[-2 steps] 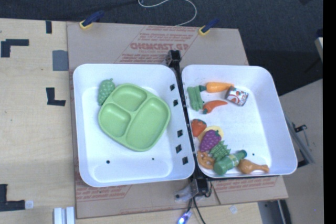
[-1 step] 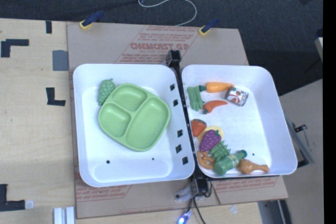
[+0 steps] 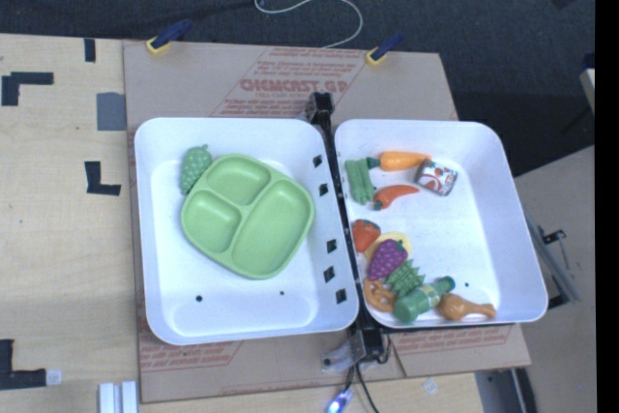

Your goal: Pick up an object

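Two white bins sit side by side on the bench. The left bin [image 3: 164, 305] holds a green tray [image 3: 249, 218] with three compartments and a small green grape bunch [image 3: 194, 167] touching the tray's upper left edge. The right bin [image 3: 493, 208] holds the likely targets, all toy food crowded toward the divider.

Findings, right bin:
- Carrot [image 3: 401, 160] and small can [image 3: 436, 177] near the top, the can just beside the carrot's tip.
- Green pods [image 3: 359, 180] and an orange pepper [image 3: 395, 195] beneath them, close together.
- Tomato [image 3: 366, 234], purple grapes [image 3: 385, 258] and a cluster of green and orange pieces [image 3: 418, 297] at the lower left — touching or overlapping; individual items in this heap are hard to separate at this resolution, so their identities are tentative.

The gripper's state cannot be told, and nothing is held.

Risks:
- The lower cluster is packed tight — fingers descending there could wedge between pieces, grip two at once, or push them aside and close on nothing.
- Several items lie against the divider wall; a finger may strike the wall.
- The can looks rounded and lying tilted, so it may roll or squirt out under closing pressure.
- The pods are low and thin, easy to miss.
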`<state>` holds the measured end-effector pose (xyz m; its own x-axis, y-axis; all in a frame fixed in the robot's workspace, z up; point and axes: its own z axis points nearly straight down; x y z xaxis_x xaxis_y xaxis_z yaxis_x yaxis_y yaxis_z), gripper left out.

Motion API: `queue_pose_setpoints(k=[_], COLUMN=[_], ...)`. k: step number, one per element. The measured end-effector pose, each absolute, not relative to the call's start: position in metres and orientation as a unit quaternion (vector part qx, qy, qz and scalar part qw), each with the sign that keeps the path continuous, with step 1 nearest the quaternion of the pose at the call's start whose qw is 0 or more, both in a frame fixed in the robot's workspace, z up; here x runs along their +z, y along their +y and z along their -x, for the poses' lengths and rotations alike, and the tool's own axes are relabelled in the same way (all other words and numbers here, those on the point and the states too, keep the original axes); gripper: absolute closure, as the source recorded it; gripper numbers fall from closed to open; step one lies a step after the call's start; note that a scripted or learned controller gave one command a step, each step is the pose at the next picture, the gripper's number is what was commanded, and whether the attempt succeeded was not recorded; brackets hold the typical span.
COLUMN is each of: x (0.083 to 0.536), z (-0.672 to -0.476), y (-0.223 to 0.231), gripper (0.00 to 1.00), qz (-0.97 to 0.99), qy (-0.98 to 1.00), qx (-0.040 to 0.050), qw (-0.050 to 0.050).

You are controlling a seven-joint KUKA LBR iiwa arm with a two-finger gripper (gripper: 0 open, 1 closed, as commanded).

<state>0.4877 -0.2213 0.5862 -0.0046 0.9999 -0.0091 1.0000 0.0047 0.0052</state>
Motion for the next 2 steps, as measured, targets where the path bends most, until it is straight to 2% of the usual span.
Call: queue_pose_setpoints(k=[2], x=[0.607], z=[-0.489], y=[-0.220], gripper=[1.00], qz=[-0.705], qy=[0.709], qx=[-0.0014], qw=[0.007])
